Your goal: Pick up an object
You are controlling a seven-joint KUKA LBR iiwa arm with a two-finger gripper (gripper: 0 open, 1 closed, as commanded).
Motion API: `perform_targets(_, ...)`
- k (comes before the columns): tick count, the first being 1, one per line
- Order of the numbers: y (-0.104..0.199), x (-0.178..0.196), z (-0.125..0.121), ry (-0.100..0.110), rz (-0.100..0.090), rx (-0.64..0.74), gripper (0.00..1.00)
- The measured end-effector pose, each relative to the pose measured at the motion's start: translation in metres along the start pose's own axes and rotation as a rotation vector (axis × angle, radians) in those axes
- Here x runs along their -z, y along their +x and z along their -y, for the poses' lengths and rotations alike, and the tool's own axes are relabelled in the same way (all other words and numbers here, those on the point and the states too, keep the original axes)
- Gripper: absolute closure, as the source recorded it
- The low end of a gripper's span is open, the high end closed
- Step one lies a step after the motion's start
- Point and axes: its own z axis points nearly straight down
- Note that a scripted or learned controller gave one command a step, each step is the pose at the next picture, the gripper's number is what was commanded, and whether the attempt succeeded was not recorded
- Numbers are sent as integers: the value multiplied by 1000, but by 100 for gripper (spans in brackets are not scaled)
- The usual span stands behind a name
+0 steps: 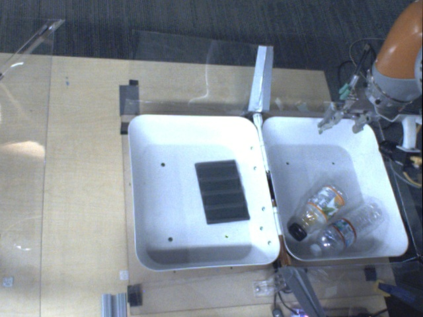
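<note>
My gripper (342, 125) hangs over the far edge of the right bin (299, 144), below the orange-banded wrist, and it is open with nothing between its fingers. In the near part of that bin lie two plastic bottles side by side. One has an orange-yellow label and a black cap (318, 210). The other is clear with a blue label (346, 229). A black ribbed rectangular pad (222, 191) lies flat in the middle of the left bin (149, 177). The gripper is well behind the bottles and apart from them.
A metal strip (262, 78) rises behind the seam between the two bins. Clear plastic sheeting (39, 45) covers the wooden bench at the left. Cables and hardware (406, 144) crowd the right side beside the arm.
</note>
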Motion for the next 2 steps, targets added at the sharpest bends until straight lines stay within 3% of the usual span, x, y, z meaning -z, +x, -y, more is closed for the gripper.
perform_targets(1,-29,-114,80,2,0,96,0)
perform_targets(2,-30,-120,157,-12,6,153,0)
